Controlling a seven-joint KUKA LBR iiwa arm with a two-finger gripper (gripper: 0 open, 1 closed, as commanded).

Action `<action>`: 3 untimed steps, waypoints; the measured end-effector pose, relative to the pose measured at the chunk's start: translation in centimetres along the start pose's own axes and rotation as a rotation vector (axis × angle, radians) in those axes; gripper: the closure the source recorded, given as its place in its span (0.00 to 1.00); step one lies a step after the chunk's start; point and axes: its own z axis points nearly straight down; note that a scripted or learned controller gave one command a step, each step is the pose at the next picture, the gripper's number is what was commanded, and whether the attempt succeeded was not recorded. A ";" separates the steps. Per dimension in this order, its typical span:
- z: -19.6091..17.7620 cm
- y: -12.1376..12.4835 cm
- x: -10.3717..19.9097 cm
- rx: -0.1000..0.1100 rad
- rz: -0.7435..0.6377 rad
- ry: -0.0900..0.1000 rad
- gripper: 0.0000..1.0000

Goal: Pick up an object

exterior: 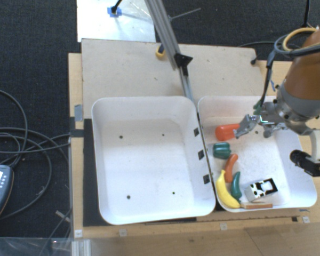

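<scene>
Approach step judged: gripper (247,127) is hung beside the orange block (226,130). Finger state cannot be told. A descent onto it is needed next.

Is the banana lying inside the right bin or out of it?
Inside. The banana lies flat on the right bin's floor near its left wall, beside the orange carrot.

Light is bright and even, from above. The two white bins (149,159) are washed nearly featureless, their inner walls showing only as faint grey shading. A glossy sheet (117,12) at the top edge gives pale glare. Shadows are soft and short, darkest under the bins' near rims. Detail is coarse; small things in the right bin (304,196) look slightly blurred.
</scene>
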 end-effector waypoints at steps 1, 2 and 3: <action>-0.2 0.1 0.0 -0.004 0.002 -0.001 0.00; 4.3 -0.5 0.5 0.000 0.004 0.000 0.00; 10.5 -0.5 0.9 0.002 0.004 0.000 0.00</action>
